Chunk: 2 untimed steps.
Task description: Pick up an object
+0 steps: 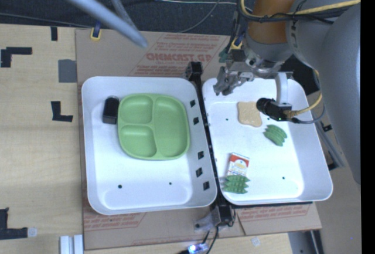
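My gripper hangs over the back left part of the right bin, its dark fingers pointing down with nothing between them that I can see. In that bin lie a tan bread slice, a green pod-shaped item, a small red and white carton and a green leafy piece. The bread slice lies just right of and nearer than the gripper, apart from it.
The left bin holds a green divided plate and a small black block at the plate's left. A black divider with clips runs between the bins. Cables trail from the wrist over the right bin.
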Motion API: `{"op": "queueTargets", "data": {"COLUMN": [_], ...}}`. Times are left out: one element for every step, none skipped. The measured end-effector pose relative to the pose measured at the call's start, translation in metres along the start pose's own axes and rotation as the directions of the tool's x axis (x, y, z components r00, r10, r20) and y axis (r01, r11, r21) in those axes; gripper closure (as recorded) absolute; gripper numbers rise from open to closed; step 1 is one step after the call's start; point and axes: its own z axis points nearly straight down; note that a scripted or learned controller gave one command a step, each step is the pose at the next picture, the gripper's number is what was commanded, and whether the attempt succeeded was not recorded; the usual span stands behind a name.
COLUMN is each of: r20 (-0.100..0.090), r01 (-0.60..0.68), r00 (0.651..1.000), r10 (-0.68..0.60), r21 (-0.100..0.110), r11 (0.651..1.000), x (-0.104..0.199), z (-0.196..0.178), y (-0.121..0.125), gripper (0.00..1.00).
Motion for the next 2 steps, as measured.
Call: {"op": "queueTargets", "data": {"r20": [-0.001,-0.001], "r01": [0.001,0.002], "r00": [1.0,1.0], "r10": [-0.001,-0.002], "r21": [0.0,-0.001], "r11": [1.0,1.0], "x": [0.056,0.115], "z": [0.012,0.016], "y": [0.007,0.015], "gripper": [1.0,1.0]}}
